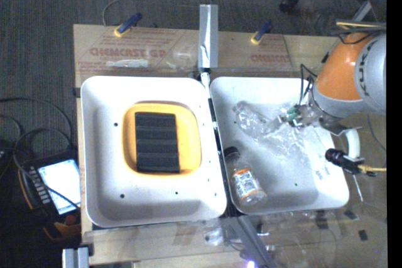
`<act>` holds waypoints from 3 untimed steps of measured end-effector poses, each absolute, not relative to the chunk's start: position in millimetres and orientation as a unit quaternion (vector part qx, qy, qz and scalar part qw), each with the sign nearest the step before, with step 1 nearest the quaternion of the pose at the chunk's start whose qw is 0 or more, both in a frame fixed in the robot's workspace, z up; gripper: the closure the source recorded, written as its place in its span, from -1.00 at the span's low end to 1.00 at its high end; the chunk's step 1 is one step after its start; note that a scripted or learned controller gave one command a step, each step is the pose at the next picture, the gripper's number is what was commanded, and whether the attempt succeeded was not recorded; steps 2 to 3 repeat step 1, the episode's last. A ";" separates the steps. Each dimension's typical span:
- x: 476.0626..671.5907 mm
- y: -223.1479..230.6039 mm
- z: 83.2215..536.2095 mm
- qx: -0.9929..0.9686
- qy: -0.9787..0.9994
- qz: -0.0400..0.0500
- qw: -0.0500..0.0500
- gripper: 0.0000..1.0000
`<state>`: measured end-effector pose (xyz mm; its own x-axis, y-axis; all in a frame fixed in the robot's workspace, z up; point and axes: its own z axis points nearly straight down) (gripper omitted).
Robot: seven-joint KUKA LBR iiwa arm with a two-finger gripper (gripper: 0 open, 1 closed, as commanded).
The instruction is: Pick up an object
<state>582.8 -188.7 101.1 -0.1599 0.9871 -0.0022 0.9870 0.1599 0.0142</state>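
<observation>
In the right bin (326, 198), a crumpled clear plastic bottle (267, 128) lies across the middle. A small clear bottle (244, 180) with a black cap and an orange label rests near the bin's front left corner. The left bin (100, 191) holds a yellow tray-like piece with a black ribbed pad (157, 141) on it. My gripper (294, 116) is low over the right bin's back right area, at the right end of the crumpled bottle. The grey and orange arm (345, 81) reaches in behind it.
A metal post (208, 34) stands at the back between the bins. Two blue-and-yellow clamps (127, 24) (261, 31) hold the board behind them. A black cable end (342, 160) hangs over the right bin's right edge. A tablet (56, 185) lies on the floor at left.
</observation>
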 end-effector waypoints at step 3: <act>587.3 -131.9 182.4 0.574 0.819 0.000 0.000 1.00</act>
